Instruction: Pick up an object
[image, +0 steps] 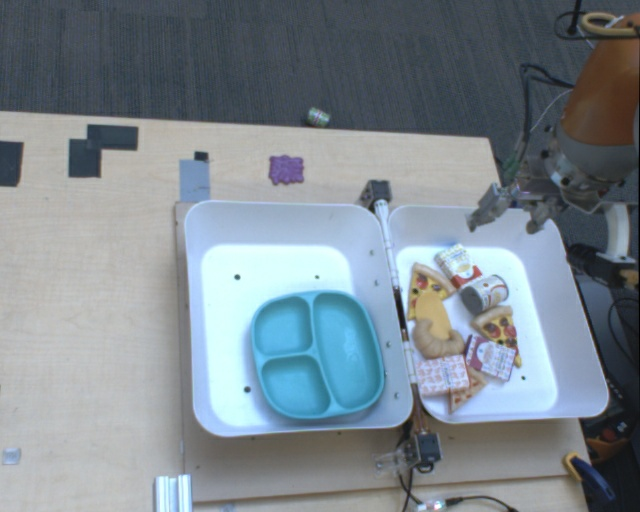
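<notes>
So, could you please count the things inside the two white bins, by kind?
Blue divided plate: 1
Pizza slices: 3
Croissant: 1
Can: 1
Small cartons or packets: 3
Total: 9

A robotics lab: taped wooden bench, loose cables, grey carpet, two white bins

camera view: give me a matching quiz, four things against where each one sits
Things:
1. blue divided tray
2. small can
3. purple toy
4. gripper

Places:
A. on the bench beyond the bins
B. left bin
C. above the right bin's far rim
D. right bin, among toy foods

Pairs: 1-B, 2-D, 3-A, 4-C
</notes>
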